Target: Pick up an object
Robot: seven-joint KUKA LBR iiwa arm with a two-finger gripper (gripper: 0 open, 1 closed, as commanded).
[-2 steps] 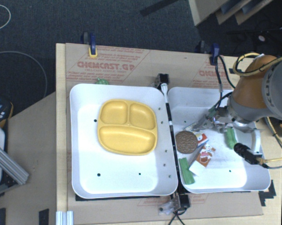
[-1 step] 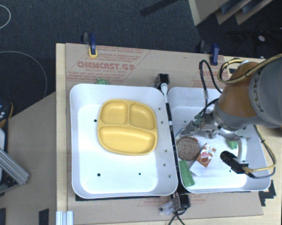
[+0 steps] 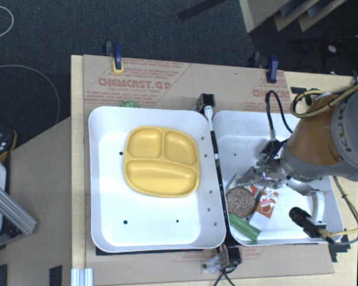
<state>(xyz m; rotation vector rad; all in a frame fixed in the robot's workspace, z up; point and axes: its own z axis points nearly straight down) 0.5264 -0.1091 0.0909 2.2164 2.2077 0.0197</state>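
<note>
In the shallow white right-hand bin point(image 3: 242, 130), lower right of frame, a brown speckled round disc point(image 3: 240, 201) lies beside the gripper point(image 3: 259, 172), whose opening I cannot tell; the disc looks light and rigid, best pinched across its rim.

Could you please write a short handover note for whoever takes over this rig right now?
Hand: low over the right bin, above its clutter; grip state unclear.
Things: a brown round disc, a green piece and a red-and-white packet lie close together near the right bin's front. A yellow divided plate lies in the left bin.
Done: nothing visibly lifted.
Left: grasp one object and raise it.
</note>
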